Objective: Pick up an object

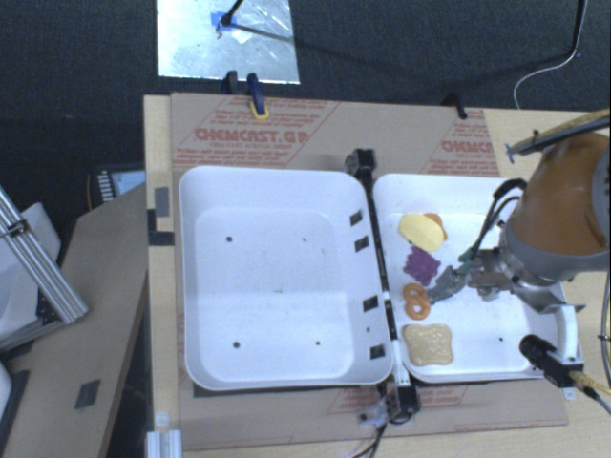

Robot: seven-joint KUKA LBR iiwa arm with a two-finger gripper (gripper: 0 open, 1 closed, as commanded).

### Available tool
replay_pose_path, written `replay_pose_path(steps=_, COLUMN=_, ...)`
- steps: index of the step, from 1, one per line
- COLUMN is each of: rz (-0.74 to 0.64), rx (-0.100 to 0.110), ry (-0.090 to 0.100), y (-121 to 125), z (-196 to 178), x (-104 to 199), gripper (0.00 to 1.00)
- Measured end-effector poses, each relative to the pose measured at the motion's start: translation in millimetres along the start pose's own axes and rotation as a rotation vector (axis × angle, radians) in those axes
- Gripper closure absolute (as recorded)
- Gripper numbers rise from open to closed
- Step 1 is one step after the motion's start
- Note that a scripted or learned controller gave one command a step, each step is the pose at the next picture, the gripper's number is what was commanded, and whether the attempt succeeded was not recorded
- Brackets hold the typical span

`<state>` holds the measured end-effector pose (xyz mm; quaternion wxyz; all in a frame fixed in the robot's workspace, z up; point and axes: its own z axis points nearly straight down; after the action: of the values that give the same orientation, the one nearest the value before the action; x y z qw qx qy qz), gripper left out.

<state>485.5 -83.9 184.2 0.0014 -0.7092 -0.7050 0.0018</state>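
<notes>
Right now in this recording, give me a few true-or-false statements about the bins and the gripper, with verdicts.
1. All four toy foods lie in the right bin. True.
2. The gripper is over the left bin. False: it is over the right bin, beside the purple piece.
3. The toast slice lies nearest the camera. True.
4. The pretzel is lifted clear. False: it lies on the bin floor.

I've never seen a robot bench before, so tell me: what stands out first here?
The big grey arm with its orange band reaches in from the right, its gripper low over the right bin. Beside it lie small toy foods: a yellow piece, a purple piece, an orange pretzel and a tan slice of toast.
</notes>
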Motion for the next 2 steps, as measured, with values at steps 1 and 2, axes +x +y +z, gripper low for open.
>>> replay_pose_path(steps=1, rz=-0.008, rx=-0.008, ry=0.0, y=5, z=-11, x=4, gripper=1.0)
replay_pose_path(steps=2, rz=-0.018, rx=-0.014, ry=0.003, y=2, z=-86, x=69, gripper=1.0)
